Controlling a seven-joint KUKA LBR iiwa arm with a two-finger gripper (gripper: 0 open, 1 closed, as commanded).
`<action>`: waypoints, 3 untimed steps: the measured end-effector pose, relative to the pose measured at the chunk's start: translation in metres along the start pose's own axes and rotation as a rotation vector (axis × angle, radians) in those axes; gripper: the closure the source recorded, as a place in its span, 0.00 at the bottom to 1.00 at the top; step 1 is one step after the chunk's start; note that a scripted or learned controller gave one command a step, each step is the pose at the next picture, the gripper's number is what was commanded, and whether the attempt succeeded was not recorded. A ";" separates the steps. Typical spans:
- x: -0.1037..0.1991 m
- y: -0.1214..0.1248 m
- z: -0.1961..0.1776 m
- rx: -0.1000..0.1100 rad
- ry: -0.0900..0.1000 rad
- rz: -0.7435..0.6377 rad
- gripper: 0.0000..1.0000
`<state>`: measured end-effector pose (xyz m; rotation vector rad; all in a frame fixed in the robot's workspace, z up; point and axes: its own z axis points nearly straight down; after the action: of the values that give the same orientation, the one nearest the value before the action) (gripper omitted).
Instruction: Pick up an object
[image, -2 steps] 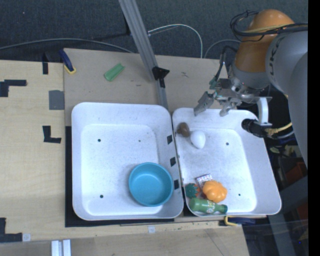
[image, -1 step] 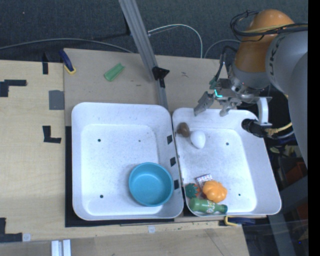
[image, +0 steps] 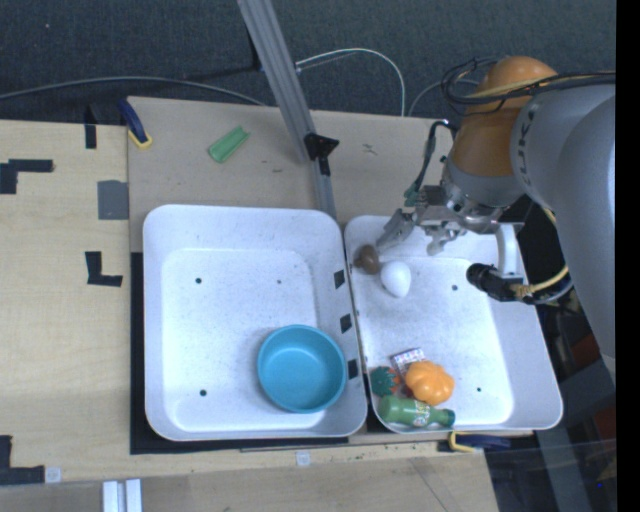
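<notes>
The gripper (image: 415, 232) hovers over the right bin's (image: 520, 380) far edge; whether its jaws are apart, I cannot tell. A white egg (image: 396, 278) and brown ball (image: 367, 259) lie just beside it.

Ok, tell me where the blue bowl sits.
The blue bowl sits in the left bin, at its near right corner, against the wall shared with the right bin.

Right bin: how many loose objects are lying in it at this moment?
5, perhaps more hidden in the near-left pile. White egg and brown piece sit far-left in the right bin; small packet, orange fruit and green item cluster near-left.
</notes>
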<state>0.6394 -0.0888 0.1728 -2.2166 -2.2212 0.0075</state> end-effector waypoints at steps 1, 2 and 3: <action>-0.003 -0.006 0.046 0.001 0.000 0.000 0.00; -0.003 -0.006 0.086 -0.003 -0.001 0.000 0.00; -0.001 -0.006 0.075 -0.003 0.001 -0.002 1.00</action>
<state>0.6332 -0.0904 0.0980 -2.2159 -2.2240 0.0029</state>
